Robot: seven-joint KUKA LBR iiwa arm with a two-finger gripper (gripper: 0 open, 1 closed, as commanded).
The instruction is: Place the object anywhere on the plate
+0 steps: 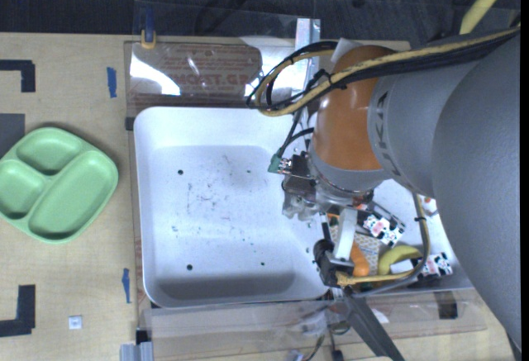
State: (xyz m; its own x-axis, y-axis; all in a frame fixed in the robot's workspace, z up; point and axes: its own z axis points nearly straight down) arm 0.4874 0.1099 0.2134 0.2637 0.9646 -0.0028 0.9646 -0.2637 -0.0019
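The plate (78,194) lies on the bench (66,70) left of the bin (215,186), well apart from its wall, with all three hollows bare; nothing has been set on it, so the task looks barely begun. The things that might be carried lie in a small cluster just past the bin's right edge, half hidden under the wrist: a banana (398,255), an orange piece (361,258) touching or just beside it, and some cards (382,227) just above them. I cannot tell which is the one meant; they probably sit there as the stock to pick from, while the plate is kept on the bin's far side as the goal. The arm (446,120) reaches in from the right and bends steeply down, its orange band (351,120) above the bin's right edge, so the wrist points nearly straight down; that pose suits a pick from above. The gripper (304,201) hangs low at the bin's right edge, beside the cluster rather than over the plate. How far open it is cannot be told, nor whether it has hold of anything; my guess is that a grasp is being tried or is about to be.
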